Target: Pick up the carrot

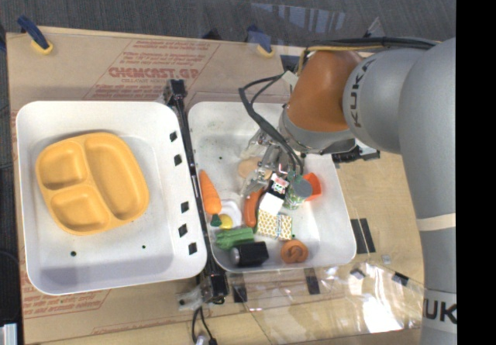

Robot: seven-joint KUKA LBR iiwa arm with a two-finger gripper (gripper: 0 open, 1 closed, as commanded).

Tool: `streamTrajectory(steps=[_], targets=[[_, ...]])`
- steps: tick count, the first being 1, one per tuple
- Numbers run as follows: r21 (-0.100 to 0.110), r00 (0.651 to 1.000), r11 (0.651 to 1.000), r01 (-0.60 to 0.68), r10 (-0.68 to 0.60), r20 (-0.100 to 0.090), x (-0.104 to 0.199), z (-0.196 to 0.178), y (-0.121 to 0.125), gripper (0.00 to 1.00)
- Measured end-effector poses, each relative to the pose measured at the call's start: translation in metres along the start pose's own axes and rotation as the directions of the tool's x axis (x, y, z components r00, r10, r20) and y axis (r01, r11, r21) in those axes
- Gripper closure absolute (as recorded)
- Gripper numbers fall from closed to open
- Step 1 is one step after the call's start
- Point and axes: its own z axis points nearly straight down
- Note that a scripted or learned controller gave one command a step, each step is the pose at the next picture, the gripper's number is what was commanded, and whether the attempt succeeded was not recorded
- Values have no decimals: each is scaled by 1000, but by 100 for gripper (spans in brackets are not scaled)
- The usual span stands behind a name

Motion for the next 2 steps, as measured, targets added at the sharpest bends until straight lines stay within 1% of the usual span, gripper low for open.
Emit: streamTrajectory(steps=[1, 2], targets=[[5, 989, 989, -151, 151, 8, 8, -4, 51, 0], [-9, 948, 948, -319, 319, 14, -27, -110, 82, 0]])
